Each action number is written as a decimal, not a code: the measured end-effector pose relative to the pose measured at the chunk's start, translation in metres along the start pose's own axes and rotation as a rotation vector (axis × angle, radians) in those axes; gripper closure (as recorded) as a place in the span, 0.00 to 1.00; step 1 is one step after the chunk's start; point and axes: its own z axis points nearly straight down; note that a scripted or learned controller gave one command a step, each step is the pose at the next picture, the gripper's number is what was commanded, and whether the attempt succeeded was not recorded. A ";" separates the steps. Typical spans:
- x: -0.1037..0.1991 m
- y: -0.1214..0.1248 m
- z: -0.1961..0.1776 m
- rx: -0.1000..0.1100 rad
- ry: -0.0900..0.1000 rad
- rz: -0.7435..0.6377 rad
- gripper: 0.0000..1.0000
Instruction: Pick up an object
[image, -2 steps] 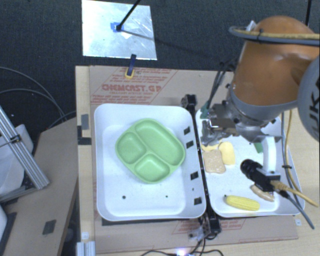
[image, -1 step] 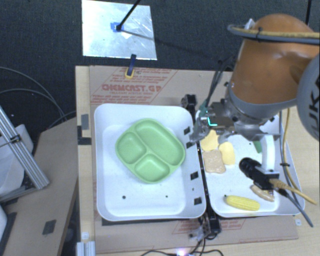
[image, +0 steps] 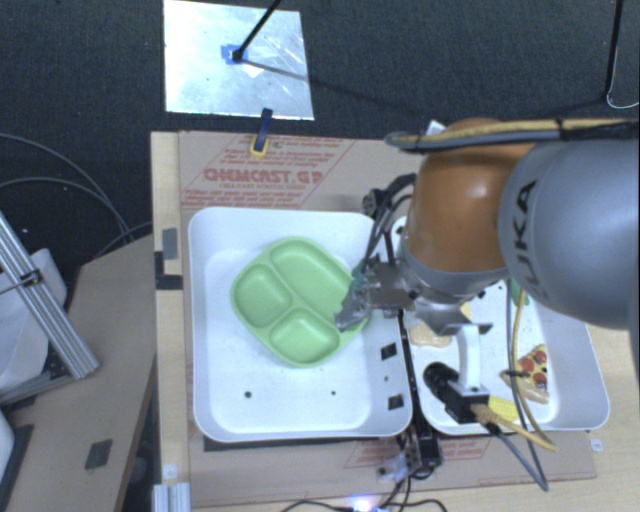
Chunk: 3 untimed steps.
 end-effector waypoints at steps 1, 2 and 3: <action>0.009 -0.001 0.149 0.002 0.000 0.002 0.00; 0.010 0.002 0.131 -0.008 0.003 0.002 1.00; 0.009 0.104 0.168 -0.006 0.003 0.000 1.00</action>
